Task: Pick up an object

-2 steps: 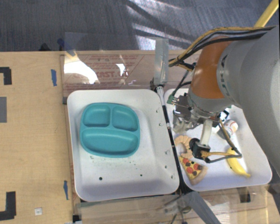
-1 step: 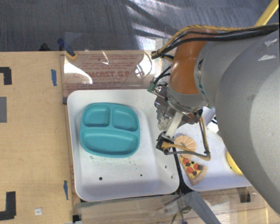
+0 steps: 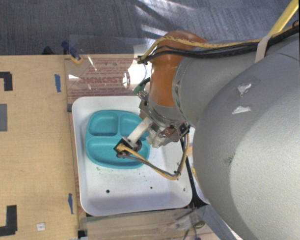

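1. Arm. The grey arm point(image 3: 249, 138) is nearest the camera and covers the right side of the view. Its orange band point(image 3: 163, 82) sits above the wrist, over the right wall of the white bin point(image 3: 93, 193).

2. Hand. The hand point(image 3: 161, 135) points down into the bin, at the right edge of the teal divided tray point(image 3: 103, 126). The wrist housing hides its tip. Whether the hand is apart or together cannot be told, and nothing is seen clamped in it.

3. Task object. The teal divided tray lies flat on the bin floor, in the far half of the bin and slightly left of centre. It has three compartments: two smaller ones side by side on the far side and one wider one on the near side. Its right end lies under the hand; contact between them cannot be confirmed.

4. Bin floor. A few small dark specks point(image 3: 108, 191) lie on the white floor nearer the camera, apart from the tray.

5. Worktop. The brown worktop point(image 3: 33, 145) extends left of the bin. It carries black corner marks point(image 3: 3, 80) and short strips of blue tape point(image 3: 57, 82).

6. Far side. A clear sheet with red print point(image 3: 99, 77) lies just beyond the bin's far wall. Grey flooring point(image 3: 63, 16) lies beyond the worktop.
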### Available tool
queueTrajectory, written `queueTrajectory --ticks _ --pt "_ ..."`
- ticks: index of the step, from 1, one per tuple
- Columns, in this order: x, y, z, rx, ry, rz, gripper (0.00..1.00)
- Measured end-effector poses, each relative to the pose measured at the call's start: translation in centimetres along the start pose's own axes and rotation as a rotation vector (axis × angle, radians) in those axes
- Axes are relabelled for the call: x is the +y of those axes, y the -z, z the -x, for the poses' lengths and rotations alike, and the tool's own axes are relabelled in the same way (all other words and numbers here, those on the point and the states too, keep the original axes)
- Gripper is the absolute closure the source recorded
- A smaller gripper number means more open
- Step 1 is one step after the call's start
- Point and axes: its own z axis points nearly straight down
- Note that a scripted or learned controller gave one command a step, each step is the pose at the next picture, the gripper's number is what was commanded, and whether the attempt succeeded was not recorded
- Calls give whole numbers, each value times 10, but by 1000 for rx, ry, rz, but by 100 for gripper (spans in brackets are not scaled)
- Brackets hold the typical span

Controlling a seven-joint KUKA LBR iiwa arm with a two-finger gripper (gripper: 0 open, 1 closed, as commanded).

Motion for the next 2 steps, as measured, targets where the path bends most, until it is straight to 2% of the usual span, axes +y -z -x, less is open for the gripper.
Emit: queueTrajectory --ticks 1,2 --pt "-65 -10 -16 2 -462 -1 100" --pt "-63 0 -16 5 -467 1 100"
